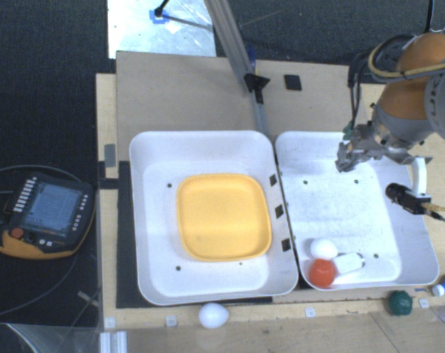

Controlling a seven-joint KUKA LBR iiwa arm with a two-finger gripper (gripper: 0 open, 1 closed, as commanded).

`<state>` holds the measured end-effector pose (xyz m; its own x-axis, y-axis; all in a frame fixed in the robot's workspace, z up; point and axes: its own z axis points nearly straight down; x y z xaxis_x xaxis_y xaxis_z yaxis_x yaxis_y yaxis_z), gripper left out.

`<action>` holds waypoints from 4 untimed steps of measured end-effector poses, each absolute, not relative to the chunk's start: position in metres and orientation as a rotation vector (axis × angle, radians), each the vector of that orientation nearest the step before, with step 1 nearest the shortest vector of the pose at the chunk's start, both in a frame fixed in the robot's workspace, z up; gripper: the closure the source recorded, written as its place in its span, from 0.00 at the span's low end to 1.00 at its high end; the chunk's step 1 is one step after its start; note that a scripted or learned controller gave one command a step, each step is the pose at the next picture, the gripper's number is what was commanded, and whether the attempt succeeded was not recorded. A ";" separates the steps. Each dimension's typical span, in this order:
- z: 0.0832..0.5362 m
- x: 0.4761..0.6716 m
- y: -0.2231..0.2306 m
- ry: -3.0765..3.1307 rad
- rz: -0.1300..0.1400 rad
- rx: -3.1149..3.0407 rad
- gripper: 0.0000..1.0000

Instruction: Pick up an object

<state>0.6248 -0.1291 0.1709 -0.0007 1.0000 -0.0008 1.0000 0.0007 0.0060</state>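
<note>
Hanging over the right bin (369, 219), the claw (352, 157) sits toward the bin's 12 o'clock edge, above bare white floor. Nothing can be seen in its grasp, and I cannot tell from this view whether it is released or clenched.

Three small things are huddled in the bin's 7 o'clock corner, well apart from the claw and lying at roughly 6 to 7 o'clock from it. A white ball (324, 249) is nearest the claw. A red ball (323, 272) lies just beside it at its 6 o'clock, against the bin wall. A white stubby piece (349, 263) lies at 3 o'clock from the red ball, touching or nearly touching it.

A yellow plate (224, 216) fills the middle of the left bin (152, 197). Outside the bins, on the desk (178, 94), a white egg (213, 315) rests at 6 o'clock from the left bin. A green ball (399, 302) lies off the right bin's 5 o'clock corner.
</note>
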 end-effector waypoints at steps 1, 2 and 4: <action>0.232 0.620 -0.129 2.219 0.006 2.217 1.00; 0.255 0.620 -0.129 2.221 0.003 2.219 1.00; 0.231 0.613 -0.027 2.227 0.001 2.217 1.00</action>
<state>0.6133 -0.0272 0.2311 -0.0048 1.0000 0.0011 1.0000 0.0048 0.0001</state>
